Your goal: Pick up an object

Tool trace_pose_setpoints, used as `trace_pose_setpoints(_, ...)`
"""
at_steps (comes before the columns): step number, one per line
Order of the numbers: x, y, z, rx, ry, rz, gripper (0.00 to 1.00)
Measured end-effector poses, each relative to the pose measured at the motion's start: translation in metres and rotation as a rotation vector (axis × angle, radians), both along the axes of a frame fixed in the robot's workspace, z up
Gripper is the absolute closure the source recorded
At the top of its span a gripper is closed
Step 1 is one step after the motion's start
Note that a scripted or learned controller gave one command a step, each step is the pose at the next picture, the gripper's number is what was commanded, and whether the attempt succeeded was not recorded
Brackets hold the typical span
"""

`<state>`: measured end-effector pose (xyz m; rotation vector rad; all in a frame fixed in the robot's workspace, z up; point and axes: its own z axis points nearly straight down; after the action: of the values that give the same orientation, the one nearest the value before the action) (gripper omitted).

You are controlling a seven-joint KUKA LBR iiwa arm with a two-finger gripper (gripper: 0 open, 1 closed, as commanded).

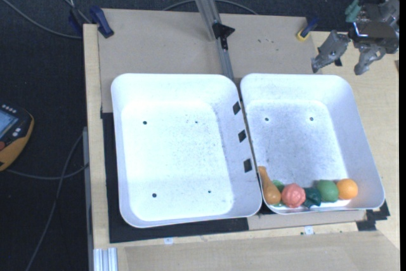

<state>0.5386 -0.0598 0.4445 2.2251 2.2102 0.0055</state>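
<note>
Your gripper (344,59) hangs above the bench just past the far right corner of the right bin (355,112), its two fingers spread apart with nothing between them. The things you could pick all lie in a row against the near wall of that bin, well apart from the gripper: an orange gourd-shaped piece (269,187) at the left, a pink ball (292,195) touching it, then a dark green piece (313,198), a green ball (327,190) and an orange ball (347,188) at the right end. The left bin (127,136) sits beside it.
</note>
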Motion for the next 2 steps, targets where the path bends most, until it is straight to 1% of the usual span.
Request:
trace_pose_setpoints(1, -0.011, 0.023, -0.082, 0.001, 0.012, 0.008, 0.0)
trace_pose_setpoints(2, -0.057, 0.06, -0.069, 0.003, 0.004, -0.008, 0.0)
